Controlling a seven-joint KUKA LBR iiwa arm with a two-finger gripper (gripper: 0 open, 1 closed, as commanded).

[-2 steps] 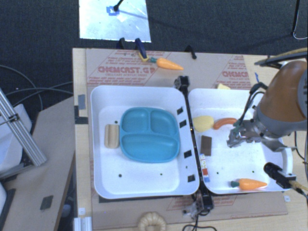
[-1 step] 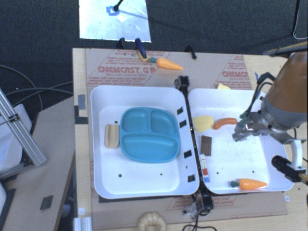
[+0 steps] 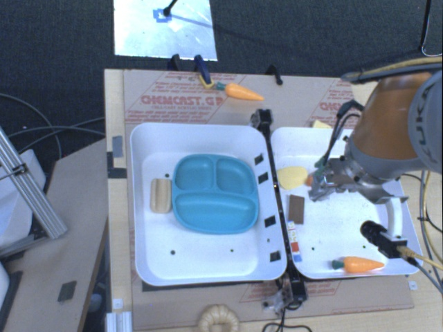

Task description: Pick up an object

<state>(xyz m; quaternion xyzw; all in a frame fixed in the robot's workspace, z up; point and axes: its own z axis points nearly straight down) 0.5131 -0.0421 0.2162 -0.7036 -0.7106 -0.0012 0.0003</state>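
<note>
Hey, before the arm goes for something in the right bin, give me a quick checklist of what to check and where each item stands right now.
1. Targets present in the right bin: ok. A yellow piece, a brown block and a toy carrot lie there.
2. Gripper over the right bin: ok, it hangs between the yellow piece and the brown block.
3. Finger opening: cannot tell.
4. Anything held: cannot tell; nothing visible between the fingers.
5. Spacing of targets: ok, the three lie apart from one another.
6. Left bin out of the path: ok, its blue divided plate and wooden block sit across the divider.
</note>
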